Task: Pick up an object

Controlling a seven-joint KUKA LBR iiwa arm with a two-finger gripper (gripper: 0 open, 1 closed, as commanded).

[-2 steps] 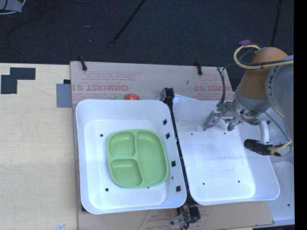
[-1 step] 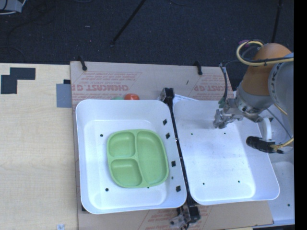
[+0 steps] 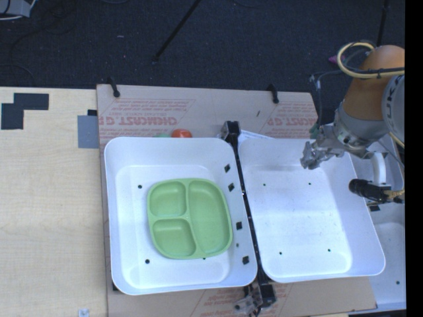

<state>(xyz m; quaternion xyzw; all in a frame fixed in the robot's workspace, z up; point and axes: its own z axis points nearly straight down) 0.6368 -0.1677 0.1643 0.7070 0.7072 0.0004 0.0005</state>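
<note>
Overhead slanted view of a worktop (image 3: pixel 46 210) of pale wood carrying two shallow white bins set side by side on a sheet of brown cardboard (image 3: pixel 198 114) printed with red lettering. The left bin (image 3: pixel 125 243) holds a green divided plate (image 3: pixel 190 218), lying flat near the bin's centre, with three compartments: two smaller ones on its left side and one long one on its right. The plate touches nothing but the bin floor. The right bin (image 3: pixel 310 243) shows a bare white floor marked with a few small dark dots. A black strip with clips (image 3: pixel 241 207) runs between the two bins where their rims meet.

Behind the far rim of the left bin, on the cardboard, a small red-orange object (image 3: pixel 182 134) is partly hidden by the rim; its shape cannot be told. A trace of green shows just to its left.

The arm (image 3: pixel 373 91) enters from the right, its orange band above the wrist. The hand (image 3: pixel 316 154) hangs over the far right corner of the right bin, well apart from the green plate. Nothing shows between its fingers; whether they are parted or closed cannot be told at this size. Dark floor with cables lies beyond the worktop.
</note>
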